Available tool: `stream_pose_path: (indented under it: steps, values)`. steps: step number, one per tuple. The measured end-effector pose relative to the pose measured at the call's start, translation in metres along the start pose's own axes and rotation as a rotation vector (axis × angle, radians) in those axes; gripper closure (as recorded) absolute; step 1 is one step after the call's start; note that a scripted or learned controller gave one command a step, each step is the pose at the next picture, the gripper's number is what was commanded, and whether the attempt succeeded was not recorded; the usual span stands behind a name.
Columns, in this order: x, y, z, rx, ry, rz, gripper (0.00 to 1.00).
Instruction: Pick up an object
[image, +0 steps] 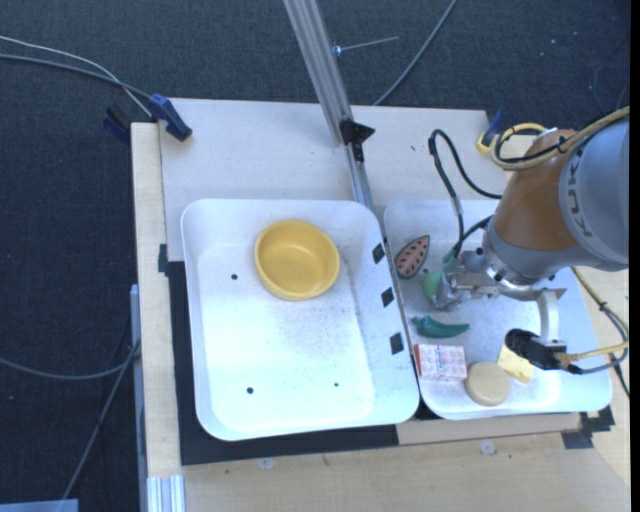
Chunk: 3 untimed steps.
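Observation:
My gripper (455, 287) is low over the left part of the right bin (580, 305), with the grey arm and its orange band above it at the right. A small round green thing (432, 288) lies right against the gripper's left side; whether it sits between the fingers is hidden. Just below lies a dark green pod-shaped thing (441, 326). A brown leaf-shaped piece (411, 256) rests up and to the left of the gripper. Nearer the front edge are a red and white packet (440, 361), a tan round disc (488, 384) and a yellow block (518, 367).
The left bin (215, 405) holds a yellow bowl (296, 260) near its back. A metal pole (322, 55) slants down to the ridge between the two bins. Cables run across the bench behind the right bin.

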<state>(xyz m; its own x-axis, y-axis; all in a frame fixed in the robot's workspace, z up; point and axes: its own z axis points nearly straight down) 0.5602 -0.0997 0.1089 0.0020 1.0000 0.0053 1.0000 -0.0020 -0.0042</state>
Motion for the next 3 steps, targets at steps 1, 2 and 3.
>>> stream_pose_path:
  steps: [1, 2, 3]
  values:
    - [-0.008, 0.006, -0.062, -0.011, -0.005, -0.002, 1.0]
    - [0.001, 0.006, -0.112, -0.013, -0.004, -0.004, 1.0]
    - [0.003, 0.004, -0.16, -0.013, -0.005, -0.003, 1.0]
